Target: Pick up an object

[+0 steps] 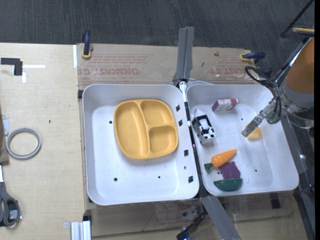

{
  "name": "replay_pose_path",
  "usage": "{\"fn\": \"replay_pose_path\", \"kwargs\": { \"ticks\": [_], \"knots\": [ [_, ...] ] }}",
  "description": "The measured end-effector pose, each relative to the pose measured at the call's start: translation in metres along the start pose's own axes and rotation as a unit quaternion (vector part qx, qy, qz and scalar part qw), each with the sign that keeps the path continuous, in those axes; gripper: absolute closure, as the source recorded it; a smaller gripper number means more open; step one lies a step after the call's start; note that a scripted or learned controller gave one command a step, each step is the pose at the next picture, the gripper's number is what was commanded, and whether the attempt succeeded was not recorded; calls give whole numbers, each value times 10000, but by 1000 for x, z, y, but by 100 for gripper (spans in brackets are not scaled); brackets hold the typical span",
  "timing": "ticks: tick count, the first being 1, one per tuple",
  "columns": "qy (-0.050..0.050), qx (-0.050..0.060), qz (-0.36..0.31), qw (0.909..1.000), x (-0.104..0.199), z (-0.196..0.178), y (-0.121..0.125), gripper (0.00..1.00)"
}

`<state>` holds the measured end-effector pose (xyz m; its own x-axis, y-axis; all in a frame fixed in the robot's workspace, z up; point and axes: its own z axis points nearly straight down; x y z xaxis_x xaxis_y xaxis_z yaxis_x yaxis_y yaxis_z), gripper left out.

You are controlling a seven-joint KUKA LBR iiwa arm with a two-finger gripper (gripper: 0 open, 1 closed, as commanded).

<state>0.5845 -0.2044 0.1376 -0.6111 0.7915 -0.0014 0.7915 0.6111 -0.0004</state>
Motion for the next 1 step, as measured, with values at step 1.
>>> {"fn": "replay_pose_path", "kwargs": {
  "ticks": [1],
  "knots": [
    [-42,-61,1510,9885,59,38,5,0]
  ]
}}
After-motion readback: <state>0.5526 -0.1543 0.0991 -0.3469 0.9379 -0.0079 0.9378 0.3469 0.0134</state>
